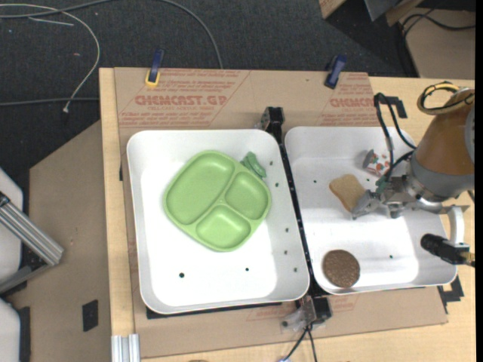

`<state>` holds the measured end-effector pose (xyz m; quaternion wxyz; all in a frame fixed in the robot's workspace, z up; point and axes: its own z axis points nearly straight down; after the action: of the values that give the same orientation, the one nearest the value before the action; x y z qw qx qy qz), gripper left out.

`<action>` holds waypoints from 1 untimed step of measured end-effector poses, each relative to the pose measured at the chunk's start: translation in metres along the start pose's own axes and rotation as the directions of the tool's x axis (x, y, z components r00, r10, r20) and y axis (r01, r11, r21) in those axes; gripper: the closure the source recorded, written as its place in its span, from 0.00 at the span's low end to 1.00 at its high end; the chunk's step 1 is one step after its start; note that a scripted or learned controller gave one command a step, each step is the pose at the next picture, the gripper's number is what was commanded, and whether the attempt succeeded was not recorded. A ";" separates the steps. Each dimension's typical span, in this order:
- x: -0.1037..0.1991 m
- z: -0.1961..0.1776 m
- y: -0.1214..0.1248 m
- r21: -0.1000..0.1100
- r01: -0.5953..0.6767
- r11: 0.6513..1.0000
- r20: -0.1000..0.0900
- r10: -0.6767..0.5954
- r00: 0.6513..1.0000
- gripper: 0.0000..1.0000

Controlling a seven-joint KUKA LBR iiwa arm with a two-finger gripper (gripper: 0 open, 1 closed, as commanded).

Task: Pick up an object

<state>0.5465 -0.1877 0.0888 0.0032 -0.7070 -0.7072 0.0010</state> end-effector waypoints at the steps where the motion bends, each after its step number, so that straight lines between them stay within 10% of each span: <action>1: 0.000 -0.014 0.002 -0.007 0.000 1.000 0.002 0.000 1.000 1.00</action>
<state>0.5482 -0.1881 0.1032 0.0002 -0.7071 -0.7072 -0.0007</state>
